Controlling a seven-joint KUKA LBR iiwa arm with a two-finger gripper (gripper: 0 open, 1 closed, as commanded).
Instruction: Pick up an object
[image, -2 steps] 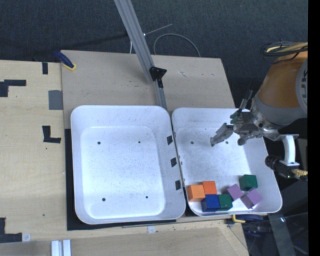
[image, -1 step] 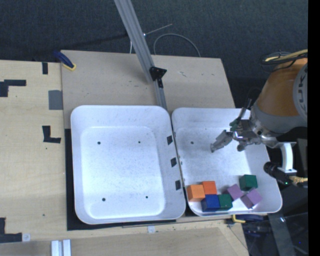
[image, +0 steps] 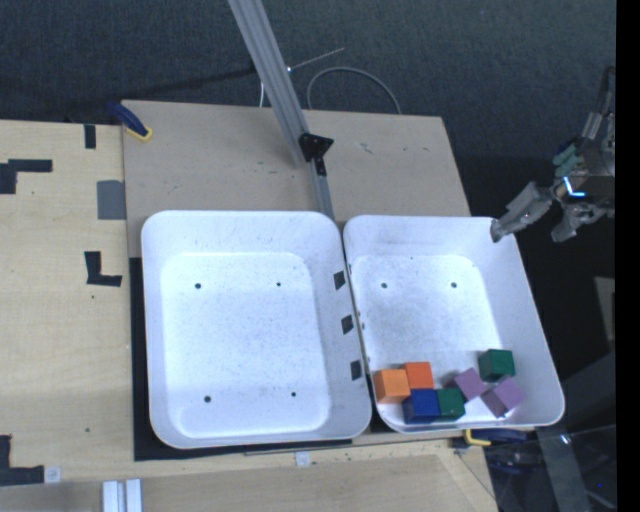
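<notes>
Gripper (image: 540, 213) at the right edge, past the right bin's (image: 520, 275) upper right corner; I cannot tell its state.
Small matte blocks (image: 445, 390), orange, blue, green and purple, cluster at the speckled white bin's lower edge.

blocks (image: 445, 390) in right bin (image: 520, 290), near corner

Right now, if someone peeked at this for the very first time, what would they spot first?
Probably the colourful blocks bunched in the near corner of the right bin: orange, blue, green and purple, bright against the white. Next, the pincer hovering at that bin's far right edge, apart from the blocks. The left bin sits right beside it.
</notes>
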